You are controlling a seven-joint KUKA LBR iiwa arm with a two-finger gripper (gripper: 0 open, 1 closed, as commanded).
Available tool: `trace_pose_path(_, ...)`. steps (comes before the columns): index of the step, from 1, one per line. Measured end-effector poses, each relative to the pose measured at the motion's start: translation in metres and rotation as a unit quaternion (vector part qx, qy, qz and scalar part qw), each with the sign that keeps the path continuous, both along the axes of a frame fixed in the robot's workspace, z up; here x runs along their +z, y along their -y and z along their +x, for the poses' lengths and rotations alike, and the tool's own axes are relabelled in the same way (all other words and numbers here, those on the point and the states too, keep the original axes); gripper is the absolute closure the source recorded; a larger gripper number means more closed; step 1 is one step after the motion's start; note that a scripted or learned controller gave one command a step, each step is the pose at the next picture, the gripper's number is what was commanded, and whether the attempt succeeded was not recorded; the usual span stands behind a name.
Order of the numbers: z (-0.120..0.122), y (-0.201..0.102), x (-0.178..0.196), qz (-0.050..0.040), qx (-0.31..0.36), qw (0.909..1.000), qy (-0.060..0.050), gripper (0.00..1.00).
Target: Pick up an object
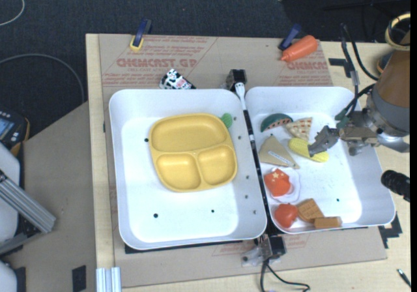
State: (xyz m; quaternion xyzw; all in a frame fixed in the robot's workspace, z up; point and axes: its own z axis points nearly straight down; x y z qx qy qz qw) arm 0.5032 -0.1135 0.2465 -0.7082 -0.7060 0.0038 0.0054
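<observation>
a kuka arm [391, 98] reaches in from the right over the right-hand bin [365, 186], its gripper [319, 145] lowered among a scatter of toy food. the dark tips sit right at the yellow banana-like piece [306, 150], touching it or just above it; from this slanted view it cannot be told whether the jaws are spread or closed, nor whether anything lies between them.

the step in hand looks like the approach and descent of a pick, with the yellow piece the likeliest target. it lies near the middle of the right bin, just beside a pale wedge [277, 152] to its left and below a cracker-like triangle [300, 128] and a green-and-dark slice [276, 121]. further toward the front of the bin lie a red-and-white piece [279, 182], a red tomato-like piece [285, 215] and two brown biscuits [317, 214], all well apart from the gripper.

the left-hand bin [130, 173] carries a yellow divided tray [193, 151] with a small green item [227, 119] at its upper right corner. on the tabletop [195, 56] behind the bins rest an orange carrot-like toy [300, 48] and a small black-and-white object [176, 80].

the next move, by this reading, calls for the jaws to straddle the yellow piece squarely and close on it without nudging the wedge alongside, then lift straight up; the piece's curved, smooth shape could let it slip sideways.
</observation>
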Motion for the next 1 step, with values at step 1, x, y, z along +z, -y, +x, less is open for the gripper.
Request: trace_pose_path(1, 0.0025, -0.0002, 0.0063, -0.0009, 0.002, 1.0, 0.007, 0.0)
